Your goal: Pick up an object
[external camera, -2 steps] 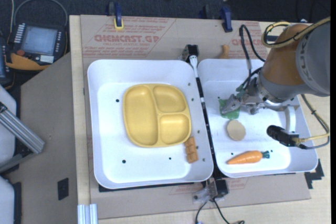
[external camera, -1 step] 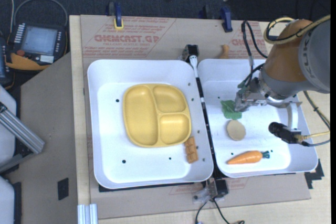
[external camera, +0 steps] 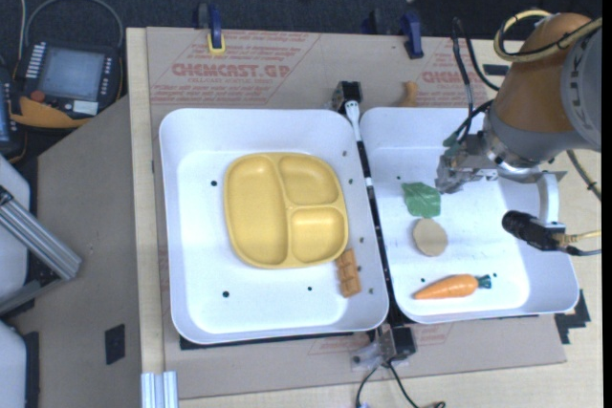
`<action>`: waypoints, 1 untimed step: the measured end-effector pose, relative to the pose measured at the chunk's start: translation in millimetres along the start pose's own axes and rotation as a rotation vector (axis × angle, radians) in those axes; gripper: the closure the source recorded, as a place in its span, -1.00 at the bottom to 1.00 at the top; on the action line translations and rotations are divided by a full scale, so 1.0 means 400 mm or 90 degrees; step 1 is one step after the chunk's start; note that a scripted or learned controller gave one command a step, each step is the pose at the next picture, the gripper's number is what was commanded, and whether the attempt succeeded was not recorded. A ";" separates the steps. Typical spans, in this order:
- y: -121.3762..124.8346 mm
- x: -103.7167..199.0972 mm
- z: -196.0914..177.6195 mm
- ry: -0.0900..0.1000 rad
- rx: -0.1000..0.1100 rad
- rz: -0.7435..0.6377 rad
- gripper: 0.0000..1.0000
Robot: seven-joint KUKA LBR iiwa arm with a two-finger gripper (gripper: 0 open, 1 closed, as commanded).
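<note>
In the right bin [external camera: 535, 301] lie a green crumpled piece [external camera: 422, 200], a beige oval lump [external camera: 430, 238] below it, and an orange carrot [external camera: 448, 288] near the front wall. My gripper [external camera: 448, 175] hangs low over the bin's middle, just up and right of the green piece, close to it. I cannot make out whether anything sits between its fingers. The left bin [external camera: 186, 234] holds a yellow divided plate [external camera: 285, 208] and a small brown ridged piece [external camera: 348, 273] at the plate's lower right.
The arm comes in from the right over the right bin's far side. A black clip [external camera: 349, 96] sits at the top of the seam between the bins. Blue clamps [external camera: 215, 24] hold the cardboard at the far edge.
</note>
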State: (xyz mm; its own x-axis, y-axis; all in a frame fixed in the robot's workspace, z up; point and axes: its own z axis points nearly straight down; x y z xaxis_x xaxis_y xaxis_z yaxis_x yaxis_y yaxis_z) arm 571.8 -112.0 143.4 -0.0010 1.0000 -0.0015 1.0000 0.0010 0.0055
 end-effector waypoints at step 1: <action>-0.012 -0.011 -0.116 0.000 -0.001 0.001 1.00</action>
State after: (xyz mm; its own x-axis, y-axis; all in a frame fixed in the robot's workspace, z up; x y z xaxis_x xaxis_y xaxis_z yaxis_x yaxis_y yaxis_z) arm 566.8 -116.3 189.8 0.0000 1.0000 -0.0020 1.0000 0.0000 0.0066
